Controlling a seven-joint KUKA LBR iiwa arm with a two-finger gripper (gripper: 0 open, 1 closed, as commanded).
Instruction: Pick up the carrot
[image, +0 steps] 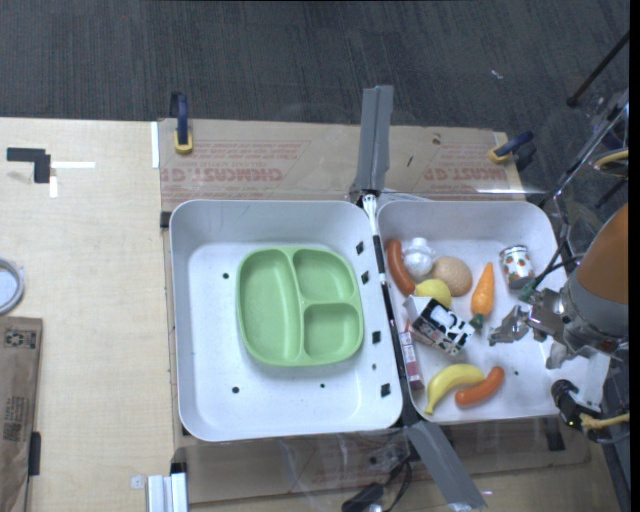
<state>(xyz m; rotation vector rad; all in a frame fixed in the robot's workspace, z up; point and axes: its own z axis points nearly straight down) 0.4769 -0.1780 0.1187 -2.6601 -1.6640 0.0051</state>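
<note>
In the right bin (540, 215), the carrot (484, 288): likely light, stiff, smooth; best gripped mid-body. End effector (512, 328) nearby; whether apart or together, cannot tell.

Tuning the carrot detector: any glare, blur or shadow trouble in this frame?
Camera view: lighting even and soft, shadows faint; the carrot reads sharp orange against the right bin. White bin floors run bright, near washout. The gripper looks soft and low in contrast against the bin, the arm cropped at the frame edge.
</note>
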